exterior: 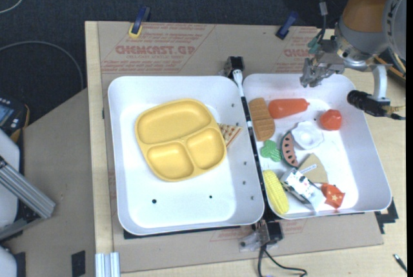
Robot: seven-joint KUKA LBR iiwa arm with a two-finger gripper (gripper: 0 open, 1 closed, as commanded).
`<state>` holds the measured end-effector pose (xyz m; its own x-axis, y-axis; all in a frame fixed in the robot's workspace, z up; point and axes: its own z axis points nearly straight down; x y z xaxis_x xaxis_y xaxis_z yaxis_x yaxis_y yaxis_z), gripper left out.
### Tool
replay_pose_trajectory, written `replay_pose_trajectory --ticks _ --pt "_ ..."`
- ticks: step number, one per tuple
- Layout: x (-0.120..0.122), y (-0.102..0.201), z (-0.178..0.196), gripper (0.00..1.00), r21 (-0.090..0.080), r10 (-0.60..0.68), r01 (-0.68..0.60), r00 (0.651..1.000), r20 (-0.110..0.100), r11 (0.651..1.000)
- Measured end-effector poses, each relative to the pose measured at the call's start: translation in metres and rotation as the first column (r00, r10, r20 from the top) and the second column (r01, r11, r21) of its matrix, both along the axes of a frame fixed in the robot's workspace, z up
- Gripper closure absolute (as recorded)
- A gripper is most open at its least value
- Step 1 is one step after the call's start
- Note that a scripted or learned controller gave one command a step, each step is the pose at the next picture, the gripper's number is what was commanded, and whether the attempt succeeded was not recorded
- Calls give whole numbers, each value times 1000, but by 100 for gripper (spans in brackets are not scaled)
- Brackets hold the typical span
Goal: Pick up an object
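Grey two-finger gripper (314, 77) poised above the far edge of the right shallow white bin (373, 159), nothing between the fingers; width of the jaws impossible to tell from this slant. Just nearward and left of the jaws, an orange plastic carrot (288, 106), beside a tan ridged bread slice (261, 118). Nearward and right, a small red tomato (331, 119). Farther nearward, a watermelon wedge (288, 148) and a yellow corn cob (275, 191). Well left of the jaws, a yellow three-compartment plate (180, 138) in the left white bin (129, 192).
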<state>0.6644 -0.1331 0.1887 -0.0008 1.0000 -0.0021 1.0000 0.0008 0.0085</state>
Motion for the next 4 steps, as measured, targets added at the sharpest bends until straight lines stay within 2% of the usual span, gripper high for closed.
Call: replay_pose_trajectory --ticks 1,2,3,4 --pt "2 0 40 100 0 0 0 1000 0 1000" --pt "-33 44 49 100 4 3 -3 1000 -10 1000" --pt "-63 77 40 100 4 2 -2 1000 -13 1000" --pt "-96 131 35 100 5 5 -5 1000 -14 1000"
